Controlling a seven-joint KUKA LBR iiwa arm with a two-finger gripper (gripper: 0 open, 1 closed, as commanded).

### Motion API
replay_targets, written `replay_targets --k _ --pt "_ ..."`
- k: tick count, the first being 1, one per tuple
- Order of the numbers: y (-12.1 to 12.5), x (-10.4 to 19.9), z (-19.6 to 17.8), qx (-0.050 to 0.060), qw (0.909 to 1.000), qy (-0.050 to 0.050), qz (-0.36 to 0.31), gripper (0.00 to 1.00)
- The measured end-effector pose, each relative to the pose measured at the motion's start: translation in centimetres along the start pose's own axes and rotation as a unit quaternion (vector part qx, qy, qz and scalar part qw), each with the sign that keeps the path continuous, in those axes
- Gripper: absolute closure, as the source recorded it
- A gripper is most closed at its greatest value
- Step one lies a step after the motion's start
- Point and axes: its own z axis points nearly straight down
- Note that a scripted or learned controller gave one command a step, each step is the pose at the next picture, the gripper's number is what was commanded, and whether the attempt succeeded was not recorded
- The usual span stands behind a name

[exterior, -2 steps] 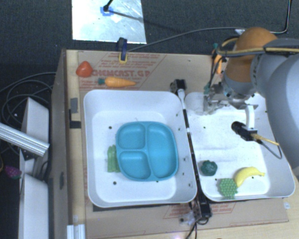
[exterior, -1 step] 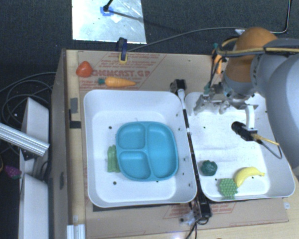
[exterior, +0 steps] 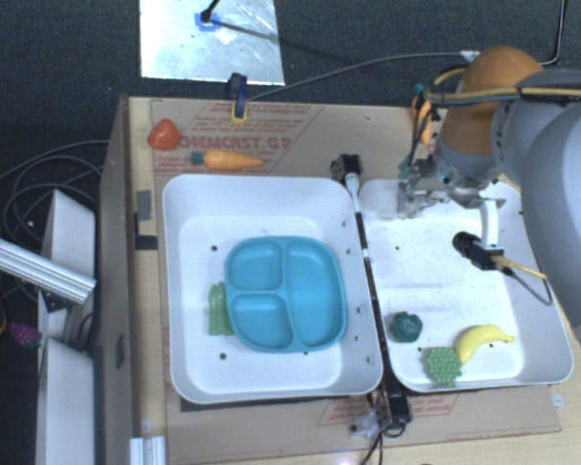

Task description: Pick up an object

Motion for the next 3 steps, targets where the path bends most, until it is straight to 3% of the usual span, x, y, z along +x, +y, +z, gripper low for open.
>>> replay_targets --k 1,2,3 --pt "0.0 0.0 0.0 0.0 1.0 0.0 0.0 0.0" --pt "0.1 0.0 -1.1 -0.002 1.0 0.0 -0.001 1.0" --pt "0.1 0.0 -1.1 -0.001 1.0 0.0 -0.001 0.0"
